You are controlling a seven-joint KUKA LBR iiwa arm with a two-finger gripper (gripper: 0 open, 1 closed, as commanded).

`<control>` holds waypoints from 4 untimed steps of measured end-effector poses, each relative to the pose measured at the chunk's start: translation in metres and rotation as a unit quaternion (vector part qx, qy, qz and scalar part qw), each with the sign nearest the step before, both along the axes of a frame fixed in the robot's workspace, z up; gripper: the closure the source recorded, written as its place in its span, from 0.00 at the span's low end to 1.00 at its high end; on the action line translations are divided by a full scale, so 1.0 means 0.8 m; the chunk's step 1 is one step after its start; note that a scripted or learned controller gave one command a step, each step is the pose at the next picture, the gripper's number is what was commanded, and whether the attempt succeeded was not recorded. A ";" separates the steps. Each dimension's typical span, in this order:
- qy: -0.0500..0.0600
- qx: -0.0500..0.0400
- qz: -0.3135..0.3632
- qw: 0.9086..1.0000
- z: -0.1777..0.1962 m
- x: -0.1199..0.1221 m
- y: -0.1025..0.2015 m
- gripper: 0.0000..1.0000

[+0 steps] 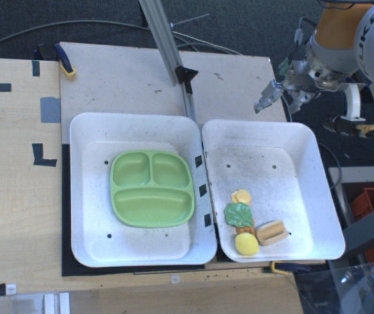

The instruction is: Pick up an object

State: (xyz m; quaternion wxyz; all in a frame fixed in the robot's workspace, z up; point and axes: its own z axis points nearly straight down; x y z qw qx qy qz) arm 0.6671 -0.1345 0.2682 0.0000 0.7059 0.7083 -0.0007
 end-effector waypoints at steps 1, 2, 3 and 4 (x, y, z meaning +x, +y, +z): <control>0.000 0.000 0.000 1.000 0.000 0.000 0.000 0.00; 0.002 0.000 0.000 1.000 -0.058 0.007 0.001 0.00; 0.002 0.000 0.000 1.000 -0.119 0.013 0.010 0.00; 0.003 0.000 0.000 1.000 -0.174 0.013 0.011 0.00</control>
